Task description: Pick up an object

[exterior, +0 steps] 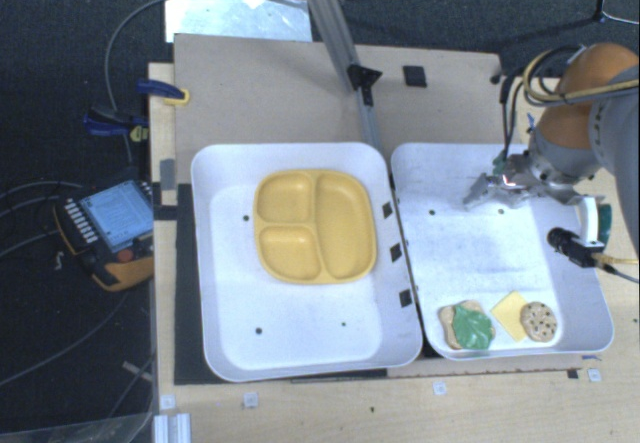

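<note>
In the right bin (500, 261), near its front edge, lie a green leafy piece (468, 325), a yellow cheese-like square (510, 314) and a round brown cookie (539, 322). My gripper (490, 189) hangs over the bin's far part, well back from those three items. Its fingers (476, 195) are spread and nothing sits between them. The grey arm with its orange band (590, 81) comes in from the right.
A yellow divided plate (316, 226) rests in the left bin (230, 331). A slanted metal pole (335, 26) crosses the back of the bench. A handheld pendant (110, 226) and cables lie on the floor to the left.
</note>
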